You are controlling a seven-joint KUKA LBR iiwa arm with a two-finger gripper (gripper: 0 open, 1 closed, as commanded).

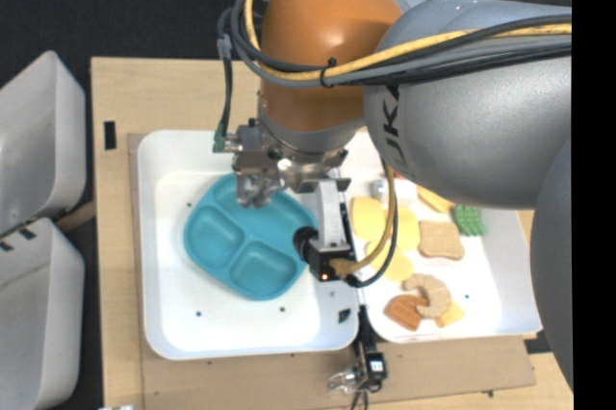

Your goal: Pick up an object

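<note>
Two shallow white bins are seen side by side on one desk [115,100]: the left bin [164,302] and the right bin [500,312]. One blue divided plate [241,244] is counted in the left. One toast slice [441,240], one green piece [469,220] and several yellow and tan pieces, partly hidden, are counted in the right.

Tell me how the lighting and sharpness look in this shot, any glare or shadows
Camera view: even overhead light; a soft glare patch on the arm's orange band; the blue tray is sharp and casts little shadow in the left bin; the gripper looks slightly soft; the right bin's white floor is bright.
</note>
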